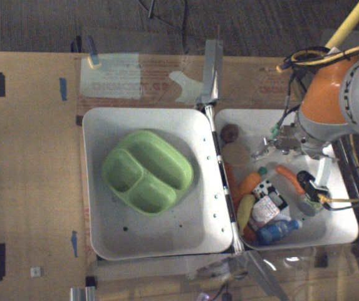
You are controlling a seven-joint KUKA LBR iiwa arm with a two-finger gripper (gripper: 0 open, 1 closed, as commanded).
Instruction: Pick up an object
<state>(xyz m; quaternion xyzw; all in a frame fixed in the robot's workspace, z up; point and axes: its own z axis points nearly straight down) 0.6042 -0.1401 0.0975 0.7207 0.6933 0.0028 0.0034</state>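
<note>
So the gripper (273, 144) is hovering over the right bin (345, 231), near its top — honestly can't tell if the jaws are released or clenched, too small and cluttered to read. The pile of objects sits just below and slightly left of the jaws: an orange carrot-like piece (249, 182), a yellow one (245, 211), a blue bottle (278, 231). The green divided plate (147, 171) sits well off to the left, in the left bin (98, 231).
</note>
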